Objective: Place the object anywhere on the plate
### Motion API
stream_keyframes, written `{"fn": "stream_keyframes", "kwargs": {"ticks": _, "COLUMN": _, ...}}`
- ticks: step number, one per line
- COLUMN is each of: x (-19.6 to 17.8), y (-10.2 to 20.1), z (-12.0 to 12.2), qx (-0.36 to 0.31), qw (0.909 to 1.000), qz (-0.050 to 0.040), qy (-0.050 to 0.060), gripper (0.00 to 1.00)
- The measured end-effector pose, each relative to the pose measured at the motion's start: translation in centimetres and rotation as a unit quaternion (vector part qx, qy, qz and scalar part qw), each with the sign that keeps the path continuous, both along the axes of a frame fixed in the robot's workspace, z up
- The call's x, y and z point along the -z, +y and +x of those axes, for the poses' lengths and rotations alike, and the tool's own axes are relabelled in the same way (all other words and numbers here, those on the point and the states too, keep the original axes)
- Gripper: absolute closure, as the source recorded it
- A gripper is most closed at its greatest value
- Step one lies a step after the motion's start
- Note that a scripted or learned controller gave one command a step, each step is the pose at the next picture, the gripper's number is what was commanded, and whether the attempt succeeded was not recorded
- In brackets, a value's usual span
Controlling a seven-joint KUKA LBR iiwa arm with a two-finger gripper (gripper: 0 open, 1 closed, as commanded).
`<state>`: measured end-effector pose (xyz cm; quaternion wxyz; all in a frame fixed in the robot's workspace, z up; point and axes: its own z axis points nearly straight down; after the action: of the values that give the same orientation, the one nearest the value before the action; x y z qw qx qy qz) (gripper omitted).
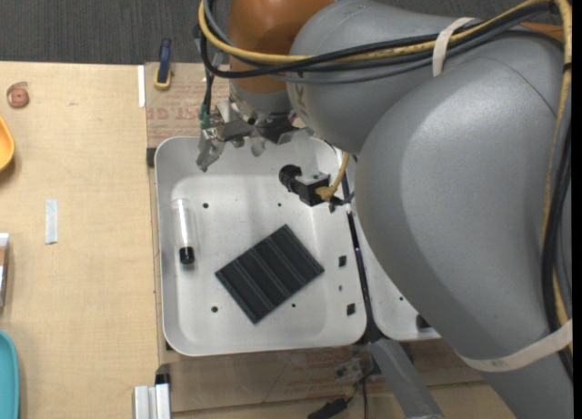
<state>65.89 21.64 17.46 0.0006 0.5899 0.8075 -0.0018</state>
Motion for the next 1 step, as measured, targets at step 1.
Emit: {"fn": "stream_keyframes", "kwargs": {"ticks": 1, "x": -0.33, "y": 0.34, "z": 0.01, "qx": 0.166, "qw": 0.9861, "qz": -0.0001, "qy": 0.000, "gripper": 0.00}}
